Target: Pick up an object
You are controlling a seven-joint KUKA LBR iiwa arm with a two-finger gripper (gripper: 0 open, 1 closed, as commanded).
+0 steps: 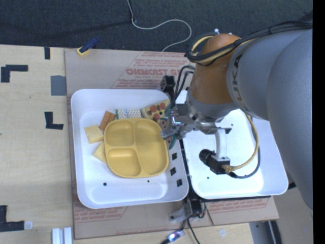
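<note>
A yellow divided plate (136, 147) lies in the left white bin (84, 103), tilted over several smaller items. Pale yellow sponge-like pieces (94, 134) and a brown block (107, 119) poke out at its left edge. A patterned flat item (155, 110) and a green-and-white strip (128, 113) show at its upper edge. My gripper (170, 132) hangs at the plate's right rim, near the wall between the two bins. The arm's orange band (216, 75) and grey wrist cover much of what lies above it.
The right white bin (259, 182) sits under the arm, with a black cable connector (212, 161) hanging over it. Both bins rest on a cardboard sheet (127, 70). A blue-and-yellow item (87, 46) lies at the cardboard's far left corner.
</note>
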